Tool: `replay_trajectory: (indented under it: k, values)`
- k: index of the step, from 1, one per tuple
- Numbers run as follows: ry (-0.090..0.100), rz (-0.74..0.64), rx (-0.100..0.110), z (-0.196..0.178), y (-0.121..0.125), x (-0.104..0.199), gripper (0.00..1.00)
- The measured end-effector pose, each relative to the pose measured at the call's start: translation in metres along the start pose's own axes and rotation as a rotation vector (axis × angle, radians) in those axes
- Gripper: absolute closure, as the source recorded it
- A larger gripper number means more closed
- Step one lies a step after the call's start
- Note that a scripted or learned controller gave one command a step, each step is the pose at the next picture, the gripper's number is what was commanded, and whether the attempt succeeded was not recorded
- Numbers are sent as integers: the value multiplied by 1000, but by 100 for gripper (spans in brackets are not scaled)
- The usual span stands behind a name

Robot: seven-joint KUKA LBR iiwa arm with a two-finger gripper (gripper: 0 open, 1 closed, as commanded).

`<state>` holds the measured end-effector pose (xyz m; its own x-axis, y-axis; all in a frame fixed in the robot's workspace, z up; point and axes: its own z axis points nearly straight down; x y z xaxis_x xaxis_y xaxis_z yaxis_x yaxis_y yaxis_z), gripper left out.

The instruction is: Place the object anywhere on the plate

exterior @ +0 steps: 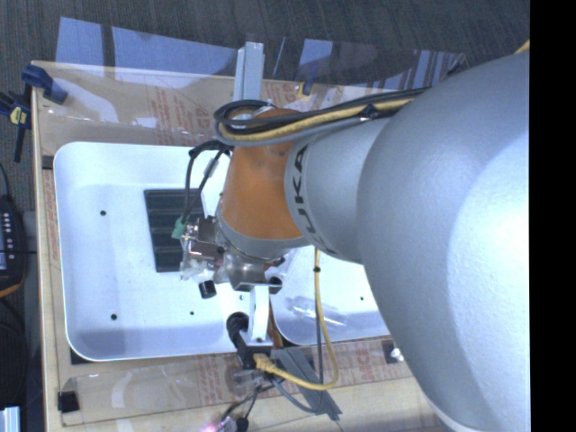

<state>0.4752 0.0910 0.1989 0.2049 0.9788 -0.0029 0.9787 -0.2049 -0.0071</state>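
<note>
Pincer (200, 257) hangs low over the left shallow white plastic bin (90, 241), beside the dark ribbed rectangular plate (164, 219); I cannot tell its state. No object is discernible, so placing likely needs a confirmed grasp first

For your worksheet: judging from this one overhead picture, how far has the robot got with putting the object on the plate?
Nothing looks done yet. In hand: the arm's wrist, with its gripper, hangs over the left white bin, right beside the dark ribbed plate lying in it. The arm hides whatever sits under it, so whether the jaws carry an object cannot be told. Left: an object visibly resting on the plate.
</note>
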Motion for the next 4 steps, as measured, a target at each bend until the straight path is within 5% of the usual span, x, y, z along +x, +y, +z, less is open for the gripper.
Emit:
replay_trajectory:
  k: [1,2,3,4]
  values:
    - [1,134,-2,-11,-15,102,100]
    - [2,76,-4,-52,-15,74,100]
    - [3,215,-4,-88,1,13,100]
    - [2,29,-4,-188,-10,101,100]
